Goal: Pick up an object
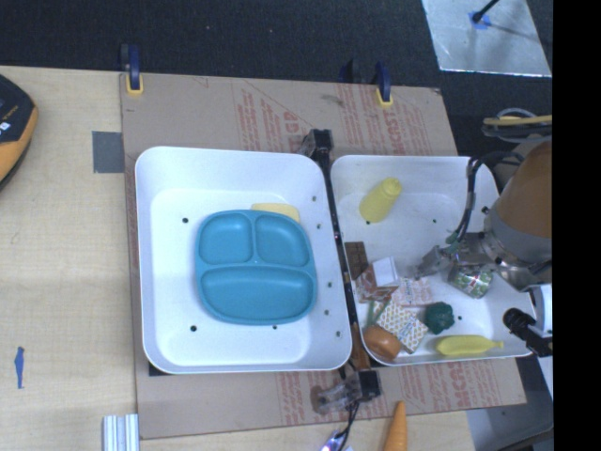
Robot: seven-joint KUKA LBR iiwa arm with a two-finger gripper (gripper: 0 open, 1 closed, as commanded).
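Camera view showed the gripper (449, 255) low inside the right bin (423, 169), near that bin's right wall. It sat among the clutter, just beside a small crumpled shiny thing (471, 279). Whether the claw was spread or pressed together could not be told, for its tip was small and blurred against the pile.

Nothing was seen between its tips, so the pick looked not yet done; closing on something and lifting it remained. Candidates lay in the right bin: a yellow bottle (379, 199) toward the far wall, a green lump (438, 317) and a yellow banana-like piece (468, 347) near the front wall, a brown object (381, 343) at the front left corner, and packets (402, 301) in between.

The left bin (150, 252), beside the right bin, held a blue divided plate (255, 266).

Red print ran along the cardboard (282, 111) under the bins, too small to read. The packets bore no legible writing.
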